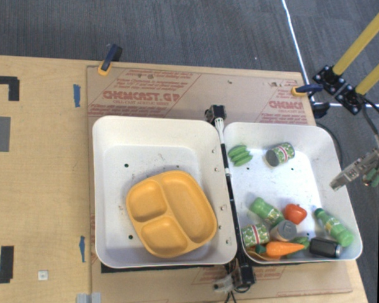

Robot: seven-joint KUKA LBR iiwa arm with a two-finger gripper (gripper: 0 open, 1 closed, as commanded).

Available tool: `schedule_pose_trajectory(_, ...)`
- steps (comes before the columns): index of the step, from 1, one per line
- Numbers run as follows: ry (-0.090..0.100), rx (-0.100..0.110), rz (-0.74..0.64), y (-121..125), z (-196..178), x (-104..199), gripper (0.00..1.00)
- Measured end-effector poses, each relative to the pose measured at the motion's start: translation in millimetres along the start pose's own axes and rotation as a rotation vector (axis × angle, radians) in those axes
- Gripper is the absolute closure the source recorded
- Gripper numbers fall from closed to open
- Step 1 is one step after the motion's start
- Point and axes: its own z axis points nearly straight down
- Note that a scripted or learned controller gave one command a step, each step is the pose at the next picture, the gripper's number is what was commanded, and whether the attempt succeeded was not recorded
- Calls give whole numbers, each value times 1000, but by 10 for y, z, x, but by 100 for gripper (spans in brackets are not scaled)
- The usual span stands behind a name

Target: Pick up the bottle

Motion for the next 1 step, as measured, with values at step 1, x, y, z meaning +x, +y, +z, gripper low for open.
schedule_pose_trajectory(1,0,0,0,0,0,0,0)
